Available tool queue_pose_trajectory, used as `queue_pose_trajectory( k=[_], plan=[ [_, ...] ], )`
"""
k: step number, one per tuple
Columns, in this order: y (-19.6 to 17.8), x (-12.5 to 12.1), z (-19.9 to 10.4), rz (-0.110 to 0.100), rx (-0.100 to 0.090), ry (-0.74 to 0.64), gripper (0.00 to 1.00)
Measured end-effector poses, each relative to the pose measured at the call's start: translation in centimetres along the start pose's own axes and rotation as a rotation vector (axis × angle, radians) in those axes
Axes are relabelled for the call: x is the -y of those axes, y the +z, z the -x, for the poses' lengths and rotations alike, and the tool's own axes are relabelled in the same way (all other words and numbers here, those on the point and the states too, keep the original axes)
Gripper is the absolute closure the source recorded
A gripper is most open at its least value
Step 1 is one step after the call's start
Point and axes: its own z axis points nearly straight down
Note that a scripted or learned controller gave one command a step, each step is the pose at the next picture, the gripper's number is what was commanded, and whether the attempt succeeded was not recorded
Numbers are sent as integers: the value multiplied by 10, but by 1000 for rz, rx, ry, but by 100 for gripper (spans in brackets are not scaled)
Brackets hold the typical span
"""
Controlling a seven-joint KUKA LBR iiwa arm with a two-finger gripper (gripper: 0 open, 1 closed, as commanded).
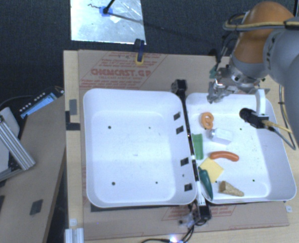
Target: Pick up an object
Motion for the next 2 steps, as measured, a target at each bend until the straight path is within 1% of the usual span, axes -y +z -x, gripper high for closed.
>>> queue_pose_trajectory(
  k=[2],
  plan=[
    [0, 0, -35, -1, 0, -1, 100]
  ],
)
